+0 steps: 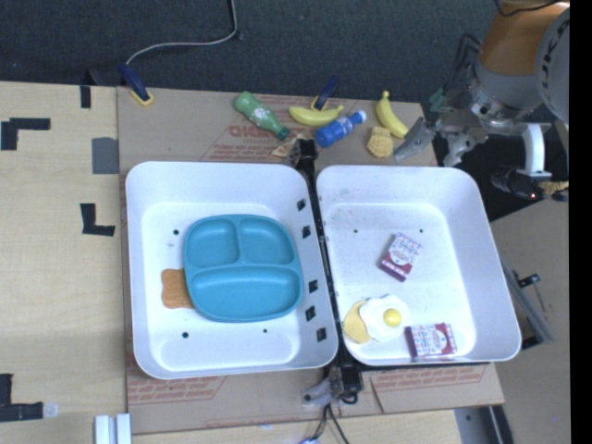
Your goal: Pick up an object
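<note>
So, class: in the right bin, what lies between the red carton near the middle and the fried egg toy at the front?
In the camera view, only bare white bin floor separates the red carton from the fried egg.

One fixed camera high above the desk (65, 248) — looking down at a slant on both white bins (139, 248), moderately distant.

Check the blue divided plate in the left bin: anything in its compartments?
Empty. All three compartments of the blue plate show bare blue plastic. A toast-like piece lies beside its left edge, on the bin floor.
</note>
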### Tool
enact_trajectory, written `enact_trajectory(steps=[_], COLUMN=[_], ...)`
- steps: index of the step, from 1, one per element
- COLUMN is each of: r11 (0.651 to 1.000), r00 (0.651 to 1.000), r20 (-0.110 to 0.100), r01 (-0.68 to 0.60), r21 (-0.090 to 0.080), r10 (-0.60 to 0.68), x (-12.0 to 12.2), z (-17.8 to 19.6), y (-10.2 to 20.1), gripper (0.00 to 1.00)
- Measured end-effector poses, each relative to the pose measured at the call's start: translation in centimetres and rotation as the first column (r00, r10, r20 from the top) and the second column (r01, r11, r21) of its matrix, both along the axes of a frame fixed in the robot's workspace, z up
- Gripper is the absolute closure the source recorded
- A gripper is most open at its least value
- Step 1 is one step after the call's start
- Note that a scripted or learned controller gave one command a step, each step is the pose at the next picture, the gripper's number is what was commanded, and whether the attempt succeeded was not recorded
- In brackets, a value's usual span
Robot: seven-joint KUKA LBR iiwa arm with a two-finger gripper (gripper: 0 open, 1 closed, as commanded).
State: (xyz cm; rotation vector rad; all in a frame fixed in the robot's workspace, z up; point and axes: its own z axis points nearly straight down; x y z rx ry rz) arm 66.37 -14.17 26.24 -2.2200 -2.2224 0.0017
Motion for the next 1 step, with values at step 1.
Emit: enact_trajectory(steps=[1], r11=[1.000], r00=[1.000], r20=[-0.003], r01=[0.001], r21=[0.002], r10=[-0.001], x=[-4.07], z=[-11.33], y=[2.03], gripper=[0.00])
